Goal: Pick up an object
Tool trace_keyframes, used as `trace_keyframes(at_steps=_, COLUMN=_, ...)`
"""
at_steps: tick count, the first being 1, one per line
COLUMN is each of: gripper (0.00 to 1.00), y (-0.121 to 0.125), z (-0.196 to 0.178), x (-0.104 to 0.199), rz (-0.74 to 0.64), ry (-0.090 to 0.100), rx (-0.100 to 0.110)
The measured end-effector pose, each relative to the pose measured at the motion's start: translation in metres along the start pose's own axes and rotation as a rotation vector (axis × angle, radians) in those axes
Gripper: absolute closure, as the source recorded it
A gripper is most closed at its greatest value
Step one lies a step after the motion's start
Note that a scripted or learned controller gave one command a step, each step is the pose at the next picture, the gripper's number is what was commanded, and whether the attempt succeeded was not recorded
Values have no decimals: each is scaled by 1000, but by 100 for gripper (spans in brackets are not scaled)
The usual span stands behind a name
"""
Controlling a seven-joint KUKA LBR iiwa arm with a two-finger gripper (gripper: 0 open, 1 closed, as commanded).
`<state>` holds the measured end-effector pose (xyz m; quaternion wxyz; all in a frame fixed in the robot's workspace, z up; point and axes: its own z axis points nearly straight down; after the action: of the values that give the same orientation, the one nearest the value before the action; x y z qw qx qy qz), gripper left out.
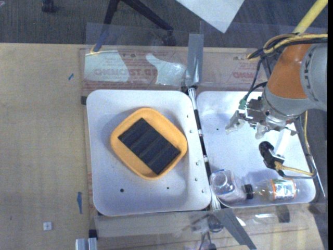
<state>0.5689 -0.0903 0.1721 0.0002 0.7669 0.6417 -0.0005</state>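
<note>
My gripper [246, 127] hangs over the upper middle of the right bin [218, 108], open, with nothing between its pale fingers [234, 123]. A clear plastic bottle [271, 190] with a dark cap and a pale label lies on its side along that bin's front edge, well below the gripper. A small clear cup [222, 183] sits in the front left corner of the same bin, beside the bottle's cap. In the left bin [99, 191] rests a yellow dish [120, 151] with a black ridged insert [149, 146].
A raised divider [199, 139] separates the two bins. A cardboard strip with clear plastic [135, 69] lies behind the bins. Bare white floor shows in the right bin under the gripper and around the dish in the left bin.
</note>
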Motion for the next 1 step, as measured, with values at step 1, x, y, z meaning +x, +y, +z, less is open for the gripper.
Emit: trace_keyframes(at_steps=1, gripper=0, y=4, z=34, x=-88, rz=-78, ry=1, rx=2)
